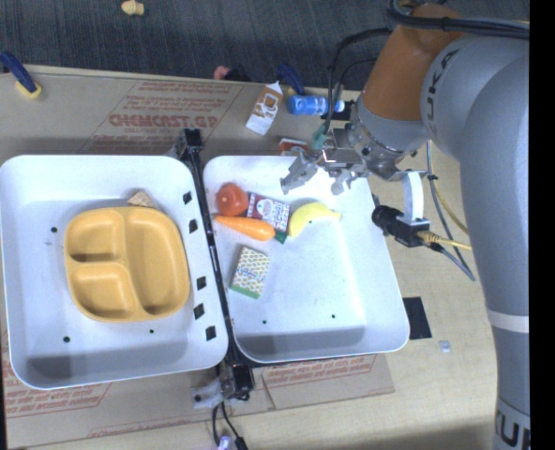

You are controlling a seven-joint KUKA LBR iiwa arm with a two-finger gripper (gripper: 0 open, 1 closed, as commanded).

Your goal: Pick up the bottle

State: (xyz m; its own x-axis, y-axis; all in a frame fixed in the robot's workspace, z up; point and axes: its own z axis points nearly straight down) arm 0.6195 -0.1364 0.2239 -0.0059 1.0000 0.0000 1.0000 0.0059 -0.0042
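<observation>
A small blue object with a pale end (307, 105), possibly the bottle lying on its side, rests on the cardboard behind the right bin (371, 289). My gripper (319, 178) hangs over the back edge of that bin, just above a yellow banana (311, 217). Its fingers are spread, and I see nothing between them. The blue object lies about a hand's width beyond the gripper, partly behind the wrist cables.
The right bin also holds a red tomato-like piece (231, 198), a carrot (245, 226), a dark red carton (271, 211) and a green-yellow box (250, 272). A yellow divided plate (127, 261) fills the left bin (24, 345). A small carton (265, 109) lies behind the bins.
</observation>
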